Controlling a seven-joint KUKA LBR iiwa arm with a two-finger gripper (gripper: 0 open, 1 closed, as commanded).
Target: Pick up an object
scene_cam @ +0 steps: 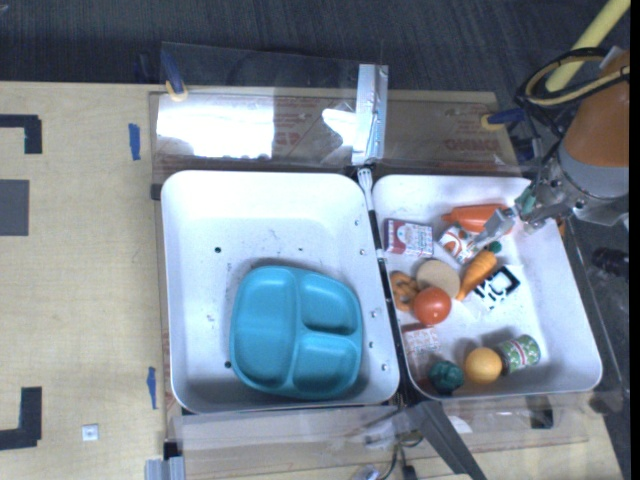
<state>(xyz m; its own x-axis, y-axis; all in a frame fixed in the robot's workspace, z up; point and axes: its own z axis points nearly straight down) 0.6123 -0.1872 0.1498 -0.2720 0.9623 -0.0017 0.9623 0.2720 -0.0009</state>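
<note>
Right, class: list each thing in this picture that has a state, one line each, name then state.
blue tray: lying flat in the left bin, compartments up.
tomato: resting in the right bin, touching the round tan piece.
carrot: lying slanted, untouched.
can: on its side near the orange ball.
tool: low over the right bin's far edge; nothing seen held.

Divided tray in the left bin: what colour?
Turquoise blue; the divided tray shows plainly in the camera view.
</note>
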